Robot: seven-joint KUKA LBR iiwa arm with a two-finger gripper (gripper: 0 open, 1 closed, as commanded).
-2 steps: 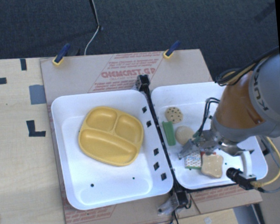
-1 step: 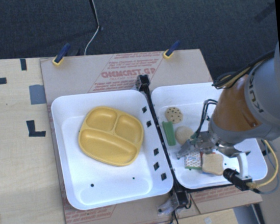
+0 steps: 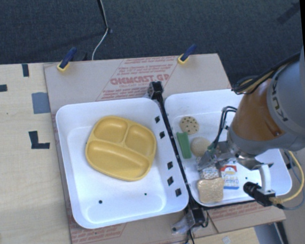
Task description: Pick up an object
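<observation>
Camera view: claw (image 3: pixel 208 159) low in right bin (image 3: pixel 257 93), objects crowding; grip state unclear.

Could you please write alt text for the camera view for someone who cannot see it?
The gripper is low in the right bin among small items, beside a green block and a round cookie. The left bin holds a yellow divided plate.

Two white bins sit side by side on the desk (image 3: pixel 16 158). The left bin (image 3: pixel 77 201) holds a yellow divided plate (image 3: pixel 121 147). In the right bin (image 3: pixel 204 99), the claw (image 3: pixel 210 159) hangs low among a round cracker (image 3: pixel 188 124), a green bar (image 3: pixel 184 145), a beige ball (image 3: pixel 200 145), a tan slice (image 3: pixel 210 190) and a small carton (image 3: pixel 230 176).
</observation>
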